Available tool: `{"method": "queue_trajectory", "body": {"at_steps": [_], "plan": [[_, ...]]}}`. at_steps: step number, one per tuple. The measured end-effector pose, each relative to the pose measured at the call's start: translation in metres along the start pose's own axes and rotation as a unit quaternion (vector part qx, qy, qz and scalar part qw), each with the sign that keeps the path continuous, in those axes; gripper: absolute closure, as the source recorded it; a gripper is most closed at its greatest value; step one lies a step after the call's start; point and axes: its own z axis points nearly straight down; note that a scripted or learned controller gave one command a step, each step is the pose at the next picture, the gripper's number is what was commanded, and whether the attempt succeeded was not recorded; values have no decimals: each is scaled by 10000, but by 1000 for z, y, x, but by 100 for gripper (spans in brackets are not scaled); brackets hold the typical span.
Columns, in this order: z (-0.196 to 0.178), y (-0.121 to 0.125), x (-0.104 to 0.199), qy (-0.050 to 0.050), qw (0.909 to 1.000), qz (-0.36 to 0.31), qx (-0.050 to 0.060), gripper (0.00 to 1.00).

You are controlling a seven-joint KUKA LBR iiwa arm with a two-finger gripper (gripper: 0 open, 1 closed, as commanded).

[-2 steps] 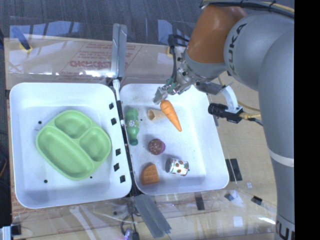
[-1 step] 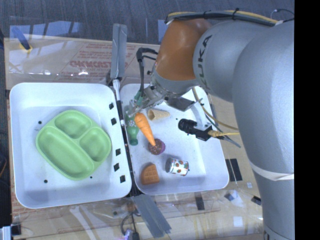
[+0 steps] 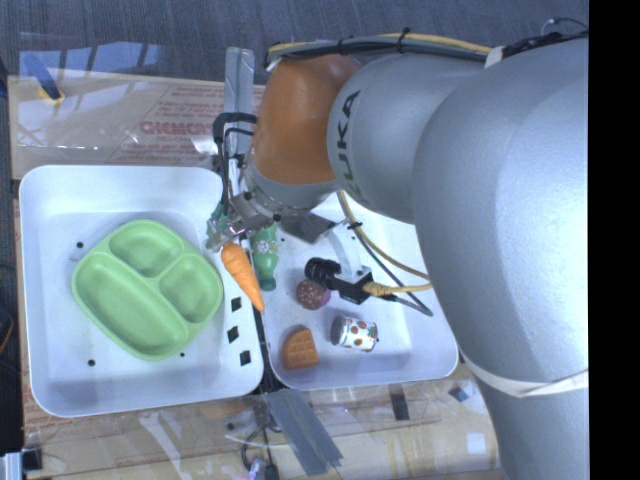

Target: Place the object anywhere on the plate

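A green plate (image 3: 148, 286) with three compartments lies in the left bin (image 3: 50, 368). My gripper (image 3: 232, 226) hangs over the wall between the two bins, just right of the plate's far right corner. An orange toy carrot (image 3: 243, 276) lies slanted directly below it, its thick end up against the gripper and its tip pointing toward the front. A bit of green (image 3: 214, 232) shows at the gripper's left side. A small green bottle-shaped toy (image 3: 265, 255) stands right beside the carrot. The arm's wrist hides the gripper's tips.
The right bin (image 3: 420, 363) holds a dark red ball (image 3: 312, 295), a small patterned can (image 3: 353, 333) and a brown bread-like piece (image 3: 299, 349). The big grey arm covers the right bin's far side. Black marks dot the bin walls.
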Motion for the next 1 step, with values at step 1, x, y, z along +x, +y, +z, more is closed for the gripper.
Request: {"method": "queue_trajectory", "body": {"at_steps": [1], "plan": [[0,0,-1,-1,10000,6,-2,0]]}}
